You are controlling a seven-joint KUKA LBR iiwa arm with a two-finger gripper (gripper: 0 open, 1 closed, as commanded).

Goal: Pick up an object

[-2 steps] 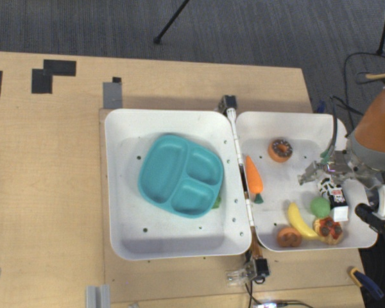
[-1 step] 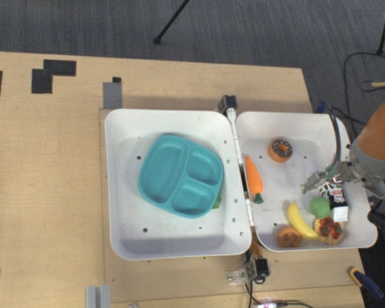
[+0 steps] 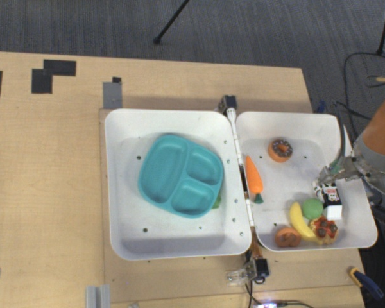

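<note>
Right bin [image 3: 321, 130], shallow white plastic with rounded corners, held all the loose objects. A cluster sat in its lower right part: a curved yellow banana [image 3: 299, 220], a round green ball-like fruit [image 3: 312, 208] just beside it, a reddish-orange round piece [image 3: 287, 237] at the bin's lower edge, and a red-and-yellow lumpy item [image 3: 325, 230] touching the banana's tip. A small white block [image 3: 333, 212] lay just above that lumpy item. A smooth orange carrot [image 3: 253, 177] with a small green end rested along the left wall of the same bin, tilted slightly. A round doughnut [image 3: 280, 149] with dark topping over an orange-brown ring sat apart, in the upper middle.

The gripper [image 3: 326, 188] was over the right side of this bin, just above the green fruit and the white block; whether it was released or clenched could not be told, and nothing was seen between its parts. The grey arm with its orange band [image 3: 380, 130] came in from the right.

Left bin [image 3: 115, 172], same white plastic, carried a teal divided tray [image 3: 181, 175] with three compartments, rounded edges, matte look, lying tilted in the middle. Both bins sat side by side, touching, on a light wood-coloured worktop [image 3: 45, 185] with black tape patches [image 3: 51, 76] in the upper left.
</note>
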